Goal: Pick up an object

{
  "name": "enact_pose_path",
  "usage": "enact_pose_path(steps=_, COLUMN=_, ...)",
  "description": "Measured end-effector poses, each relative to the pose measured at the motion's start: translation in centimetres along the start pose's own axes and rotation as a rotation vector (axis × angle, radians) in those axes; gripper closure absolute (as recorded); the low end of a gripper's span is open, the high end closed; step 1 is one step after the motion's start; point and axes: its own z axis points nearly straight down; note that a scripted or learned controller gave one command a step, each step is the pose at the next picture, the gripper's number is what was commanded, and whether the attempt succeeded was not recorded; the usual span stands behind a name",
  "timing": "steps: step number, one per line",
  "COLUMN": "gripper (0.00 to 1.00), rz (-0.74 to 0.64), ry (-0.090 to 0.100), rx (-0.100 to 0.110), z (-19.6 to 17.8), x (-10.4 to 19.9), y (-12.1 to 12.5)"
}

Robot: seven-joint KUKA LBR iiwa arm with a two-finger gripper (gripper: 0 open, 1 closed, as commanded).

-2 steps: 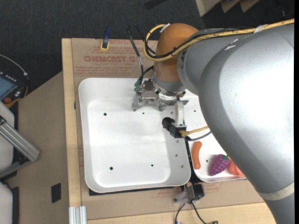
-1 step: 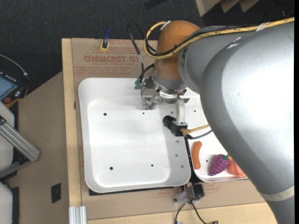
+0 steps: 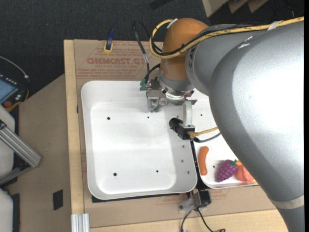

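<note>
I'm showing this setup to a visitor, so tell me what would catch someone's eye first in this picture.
The big grey arm fills the right side, its orange band near the top centre, and its hand hangs over the far edge of the left bin. In the right bin, at its near corner, lie bright toys: a purple bunch of grapes, an orange sausage-shaped piece and another orange piece.

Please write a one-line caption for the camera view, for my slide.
KUKA arm's end effector low over the left bin; purple grapes and an orange sausage-shaped toy lie in the right bin.
</note>
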Motion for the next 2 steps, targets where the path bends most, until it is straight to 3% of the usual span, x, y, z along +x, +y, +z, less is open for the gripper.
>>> enact_pose_path(steps=1, gripper=1.0, rz=0.0, ry=0.0, rx=-0.001, z=-1.0, x=0.0, y=0.0)
enact_pose_path(steps=2, gripper=1.0, rz=-0.003, ry=0.001, rx=-0.011, z=-12.8, x=1.8, y=-3.6)
